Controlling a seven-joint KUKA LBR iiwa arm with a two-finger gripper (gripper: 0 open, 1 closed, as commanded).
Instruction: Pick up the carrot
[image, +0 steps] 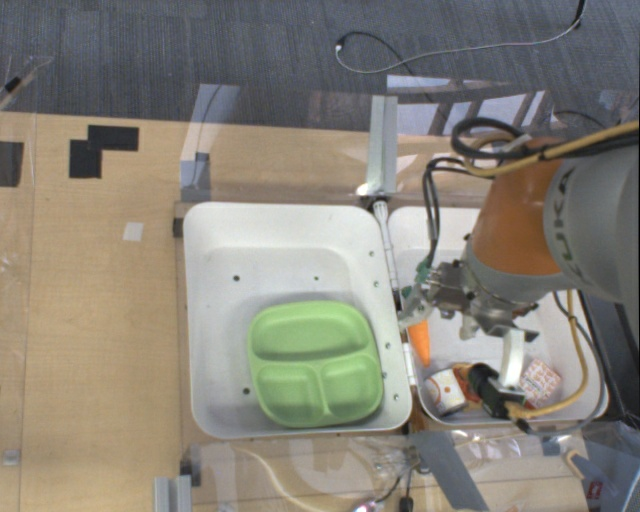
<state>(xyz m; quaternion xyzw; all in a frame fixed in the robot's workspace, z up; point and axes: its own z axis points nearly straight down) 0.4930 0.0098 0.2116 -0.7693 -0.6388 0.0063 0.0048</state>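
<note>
The carrot (421, 343) is a short orange piece lying in the right bin (590, 400), close to that bin's left wall. My gripper (425, 303) hangs over the right bin just above and behind the carrot, under the grey wrist and orange band. The wrist body covers most of the gripper. Nothing tells me whether the carrot is touched or merely close to the gripper.
A green divided plate (315, 362) lies in the left bin (220, 250). In the right bin's front part sit a small white and red can (443, 390) and a red-and-white patterned item (541, 380). A metal divider (385, 260) separates the two bins.
</note>
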